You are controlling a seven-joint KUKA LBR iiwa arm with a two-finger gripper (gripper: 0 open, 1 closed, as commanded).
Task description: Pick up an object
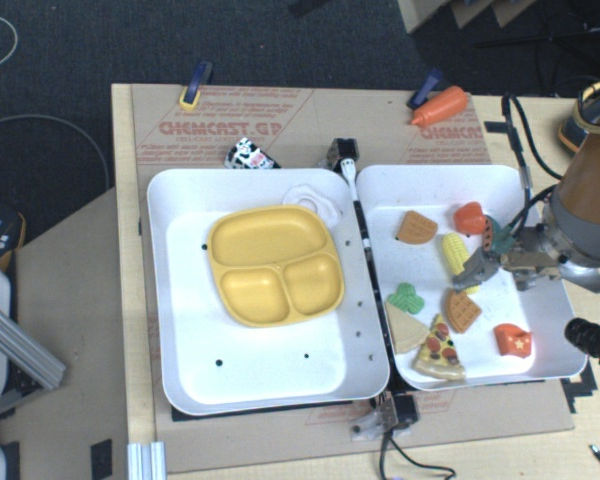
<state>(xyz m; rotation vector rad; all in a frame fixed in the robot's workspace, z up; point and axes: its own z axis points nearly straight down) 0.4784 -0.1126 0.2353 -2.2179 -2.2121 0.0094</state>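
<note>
The right bin (500, 182) holds several toy foods. Among them are a brown cookie (416, 228), a red tomato (469, 218), a yellow corn cob (456, 254), a green leafy piece (405, 297), a waffle (463, 311), a pizza slice (440, 351) and a red piece (513, 340). My gripper (477, 271) reaches in from the right and hangs low over the bin's middle. Its tip is just right of the corn and just above the waffle. Whether it touches either one is unclear.
The left bin (180, 298) holds a yellow divided plate (275, 265). On the bench behind the bins lie an orange carrot toy (440, 106), a black-and-white toy (248, 155) and a blue-yellow clamp (194, 86). Cables run along the right bin's far right corner (520, 158).
</note>
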